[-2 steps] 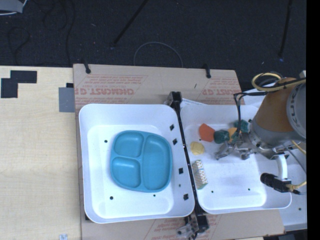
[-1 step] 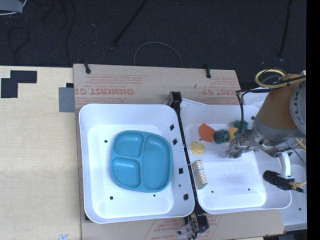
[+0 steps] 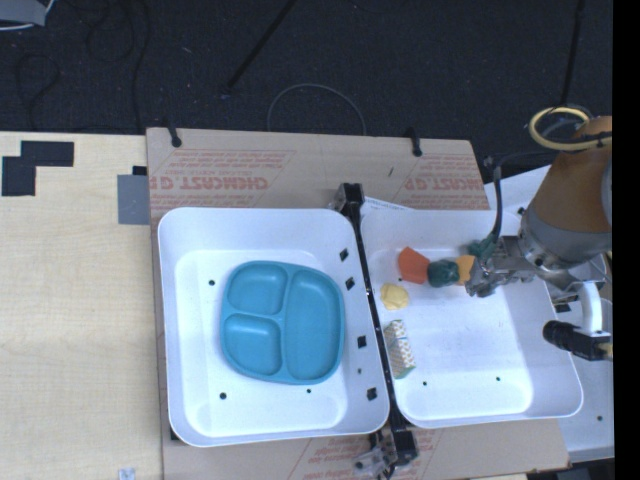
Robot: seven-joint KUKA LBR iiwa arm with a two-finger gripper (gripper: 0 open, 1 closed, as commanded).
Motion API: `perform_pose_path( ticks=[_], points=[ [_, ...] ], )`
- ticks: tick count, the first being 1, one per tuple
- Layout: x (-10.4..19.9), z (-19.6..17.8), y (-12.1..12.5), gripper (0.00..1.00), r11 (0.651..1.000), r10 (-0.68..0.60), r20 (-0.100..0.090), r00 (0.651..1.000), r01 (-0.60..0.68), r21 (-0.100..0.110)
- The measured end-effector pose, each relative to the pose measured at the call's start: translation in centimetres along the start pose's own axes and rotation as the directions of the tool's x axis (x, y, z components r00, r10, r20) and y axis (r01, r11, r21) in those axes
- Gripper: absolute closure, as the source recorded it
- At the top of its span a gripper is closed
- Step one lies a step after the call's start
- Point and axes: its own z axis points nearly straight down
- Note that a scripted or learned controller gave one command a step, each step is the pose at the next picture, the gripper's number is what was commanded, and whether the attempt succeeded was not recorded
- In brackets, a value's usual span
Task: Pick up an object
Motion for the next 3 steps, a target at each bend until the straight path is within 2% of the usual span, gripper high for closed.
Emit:
perform_pose_path(
  ticks=[1,2,3],
  points=[
    [-0.5,-5.0,-0.8,1.0,1.0,0.004,0.001,1.0,-0.004,0.0],
    [-0.6,-6.5,-0.8,1.0,1.0,0.001,0.0,1.0,-0.001,0.003],
    [4.5,-7.4,0.5,1.0,1.0,-0.004,-0.003,1.0,0.004,0.003]
  ],
)
